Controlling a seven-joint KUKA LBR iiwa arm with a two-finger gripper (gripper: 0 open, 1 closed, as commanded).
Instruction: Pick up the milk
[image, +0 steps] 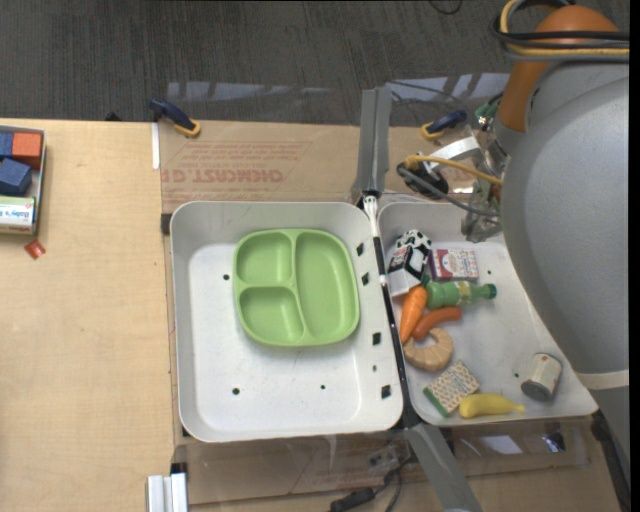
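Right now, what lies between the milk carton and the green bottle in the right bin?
In the camera view, a pink-and-white box lies between the cow-patterned milk carton and the green bottle.

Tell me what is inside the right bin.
The right bin holds a cow-patterned milk carton, pink box, green bottle, two carrots, a bread piece, cracker, banana and can. The arm covers its right side.
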